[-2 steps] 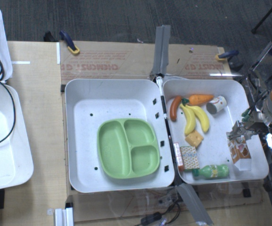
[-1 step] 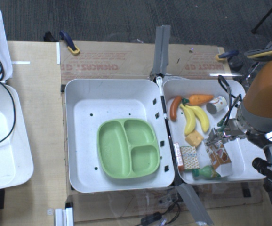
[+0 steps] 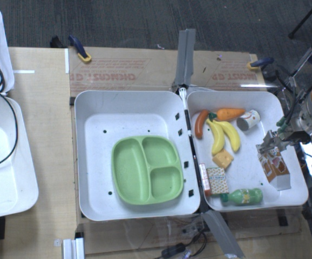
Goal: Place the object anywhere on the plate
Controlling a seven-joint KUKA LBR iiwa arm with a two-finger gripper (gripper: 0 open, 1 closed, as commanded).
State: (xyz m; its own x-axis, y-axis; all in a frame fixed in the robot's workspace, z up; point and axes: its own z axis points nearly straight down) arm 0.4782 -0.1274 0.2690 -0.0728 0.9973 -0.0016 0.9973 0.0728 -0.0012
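Camera view, nearest first: a green bottle [image 3: 242,197] lies along the right bin's [image 3: 237,97] near wall, and the green plate [image 3: 147,169] waits in the left bin. Farther right, the end effector [image 3: 270,143] hovers over a brown carton [image 3: 275,168], probably the target; whether it grips is unclear. The carton looks light, stiff and crushable, so pinch its flat sides.

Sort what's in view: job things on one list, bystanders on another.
Job:
green divided plate, in the left bin
gripper, over the carton in the right bin

Lying about, right bin:
bananas
carrot
sausage
can
green bottle
small box
yellow chunk
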